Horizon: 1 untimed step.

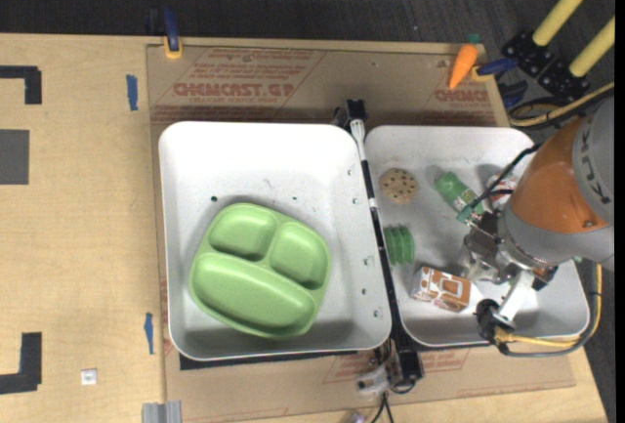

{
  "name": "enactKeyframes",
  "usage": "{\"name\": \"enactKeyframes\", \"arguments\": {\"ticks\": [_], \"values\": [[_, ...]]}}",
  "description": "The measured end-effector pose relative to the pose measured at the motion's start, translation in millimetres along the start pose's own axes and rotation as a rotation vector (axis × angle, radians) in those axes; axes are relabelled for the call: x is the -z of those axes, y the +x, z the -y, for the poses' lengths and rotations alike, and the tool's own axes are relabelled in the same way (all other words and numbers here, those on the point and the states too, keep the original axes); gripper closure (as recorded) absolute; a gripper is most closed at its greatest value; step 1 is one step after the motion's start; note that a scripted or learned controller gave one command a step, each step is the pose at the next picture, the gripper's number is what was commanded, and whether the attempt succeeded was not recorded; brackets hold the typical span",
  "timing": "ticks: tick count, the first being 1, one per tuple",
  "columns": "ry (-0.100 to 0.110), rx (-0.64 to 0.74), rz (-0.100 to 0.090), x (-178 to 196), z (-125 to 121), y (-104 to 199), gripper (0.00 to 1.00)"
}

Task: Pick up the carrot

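1. Gripper (483,243) hangs low inside the right bin (430,149), over its near half. It sits between a green ribbed piece (398,243) and the bin's right wall, just above a printed packet (441,287).
2. Gripper state: cannot tell. The wrist and the orange band cover the working end from this angle, and nothing is seen held.
3. Other contents of the right bin: a tan round disc (397,184) and a small green object (451,188), both toward the far side.
4. The left bin (195,148) holds a green divided plate (259,267).
5. Carrot (461,66): judged to be the orange tapered thing with a green tip. It lies on the counter (78,216) just beyond the right bin's far rim, well apart from the gripper. Identification is not certain, since it lies close to a blue clamp (493,67).
6. Step in hand, by judgement: search or approach. No grasp on the target yet.
7. The next move calls for lifting clear of the bin wall and travelling toward the far rim. The gripper should then line up across the carrot's narrow width before descending.
8. Risk: the clamp beside the carrot crowds the approach.
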<state>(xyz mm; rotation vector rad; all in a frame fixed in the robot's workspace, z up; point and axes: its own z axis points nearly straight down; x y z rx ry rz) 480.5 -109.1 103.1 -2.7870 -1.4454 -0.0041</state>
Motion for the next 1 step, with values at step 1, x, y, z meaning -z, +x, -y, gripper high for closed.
{"name": "enactKeyframes", "arguments": {"ticks": [1], "values": [[0.0, -0.001, 0.0, 9.5, -0.1, 0.3, 1.0]]}}
